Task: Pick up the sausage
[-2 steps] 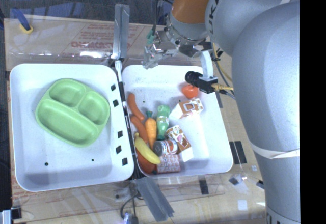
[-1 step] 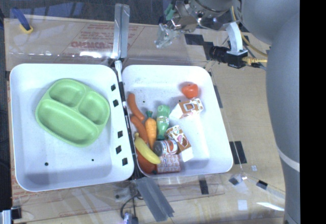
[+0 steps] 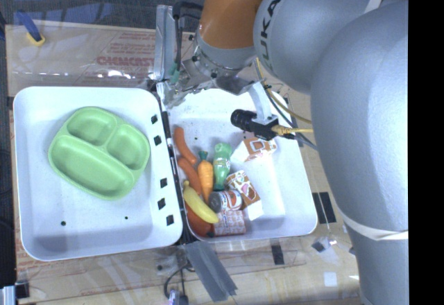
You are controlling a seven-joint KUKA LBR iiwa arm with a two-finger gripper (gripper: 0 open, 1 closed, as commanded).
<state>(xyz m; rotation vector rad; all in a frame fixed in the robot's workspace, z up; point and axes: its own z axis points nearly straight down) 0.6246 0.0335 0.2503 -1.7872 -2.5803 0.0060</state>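
Observation:
The sausage (image 3: 184, 156), a long orange-red piece, lies along the left wall of the right bin (image 3: 295, 217), just beside a carrot (image 3: 205, 179). My gripper (image 3: 167, 78) hangs over the far left corner of that bin, by the divider between the bins. It is well above and behind the sausage, and nothing shows in its grasp. The arm's orange band and grey body cover the far side of the bin.
A banana (image 3: 200, 207), a green bottle (image 3: 221, 161), a can (image 3: 220, 201) and small cartons (image 3: 257, 148) crowd the right bin around the sausage. A green divided plate (image 3: 100, 151) sits in the left bin (image 3: 35, 227).

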